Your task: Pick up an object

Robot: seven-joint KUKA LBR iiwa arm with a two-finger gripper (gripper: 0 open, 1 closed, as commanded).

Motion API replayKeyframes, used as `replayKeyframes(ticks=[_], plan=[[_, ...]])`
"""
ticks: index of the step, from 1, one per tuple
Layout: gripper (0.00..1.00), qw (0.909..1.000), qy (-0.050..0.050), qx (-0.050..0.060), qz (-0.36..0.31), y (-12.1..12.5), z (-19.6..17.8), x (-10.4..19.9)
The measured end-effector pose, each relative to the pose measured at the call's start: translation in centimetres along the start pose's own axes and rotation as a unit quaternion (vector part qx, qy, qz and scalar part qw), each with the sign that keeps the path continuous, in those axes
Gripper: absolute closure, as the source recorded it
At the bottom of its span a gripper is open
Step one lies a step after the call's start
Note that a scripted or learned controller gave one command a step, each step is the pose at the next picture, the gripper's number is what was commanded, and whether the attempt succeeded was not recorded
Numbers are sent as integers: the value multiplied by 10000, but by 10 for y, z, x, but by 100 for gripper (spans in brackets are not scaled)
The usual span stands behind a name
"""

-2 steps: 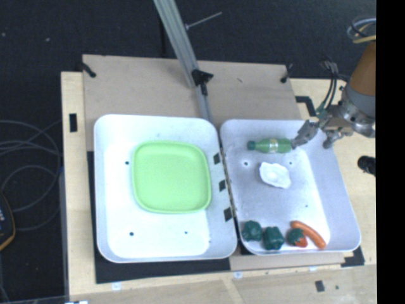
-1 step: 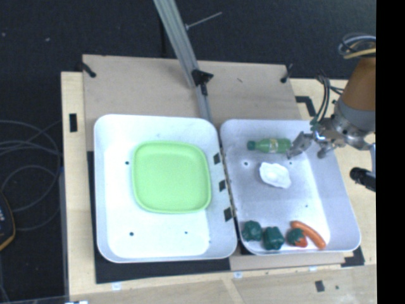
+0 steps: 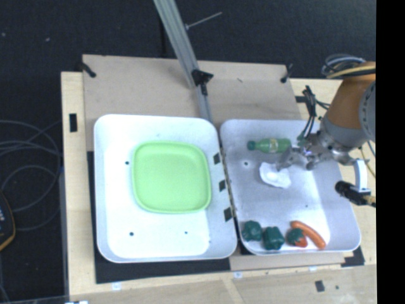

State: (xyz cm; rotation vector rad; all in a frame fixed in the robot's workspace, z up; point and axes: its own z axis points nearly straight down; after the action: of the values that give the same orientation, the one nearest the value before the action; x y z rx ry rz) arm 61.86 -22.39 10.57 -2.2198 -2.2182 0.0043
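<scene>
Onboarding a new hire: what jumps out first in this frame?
The big light-green plate in the left bin, then the grey-and-orange arm reaching in from the right, its tool over the right bin between the green bottle and a crumpled white object.

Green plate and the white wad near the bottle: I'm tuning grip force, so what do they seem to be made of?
Green plate: likely moulded plastic, matt, judging by its even pale colour and rounded, softly raised rim. White wad: probably crumpled cloth or paper, going by its irregular folds and soft outline; the picture is too coarse to tell which.
</scene>
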Motion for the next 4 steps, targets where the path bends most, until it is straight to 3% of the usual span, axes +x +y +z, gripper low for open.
replayKeyframes(ticks=[1, 3, 4], plan=[[100, 10000, -8, -35, -2, 2, -14, -1], [100, 10000, -9, -47, -3, -6, -118, -1], [100, 10000, 0, -35, -20, -3, -131, 50]])
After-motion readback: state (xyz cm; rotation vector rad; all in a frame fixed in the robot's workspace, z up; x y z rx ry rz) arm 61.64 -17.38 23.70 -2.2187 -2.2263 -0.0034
